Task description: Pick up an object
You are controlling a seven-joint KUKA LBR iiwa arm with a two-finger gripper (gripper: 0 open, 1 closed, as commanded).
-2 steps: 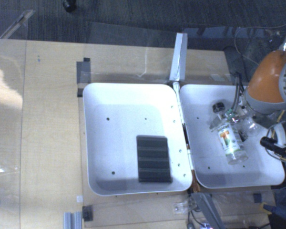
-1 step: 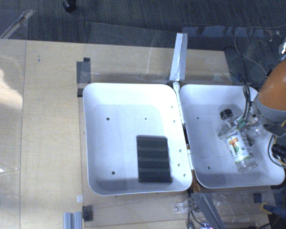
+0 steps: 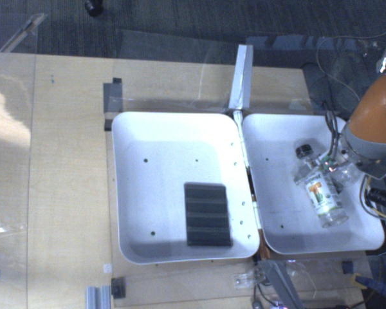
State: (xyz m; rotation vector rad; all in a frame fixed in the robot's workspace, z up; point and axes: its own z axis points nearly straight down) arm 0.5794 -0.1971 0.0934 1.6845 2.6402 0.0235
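A clear plastic bottle (image 3: pixel 324 199) with a green and orange label lies on its side in the right bin (image 3: pixel 276 192). My gripper (image 3: pixel 319 165) hangs low over the bottle's upper end, and whether it touches the bottle I cannot tell. The arm's orange band (image 3: pixel 377 113) is at the right edge, above the bin's far right corner. A black ribbed block (image 3: pixel 207 214) lies flat in the left bin (image 3: pixel 148 172), toward its front right.
A raised divider rim (image 3: pixel 247 172) separates the two bins. A grey metal bar (image 3: pixel 241 82) stands behind the junction. Cables (image 3: pixel 379 201) hang by the right bin's right wall. A transparent screen (image 3: pixel 26 140) covers the bench on the left.
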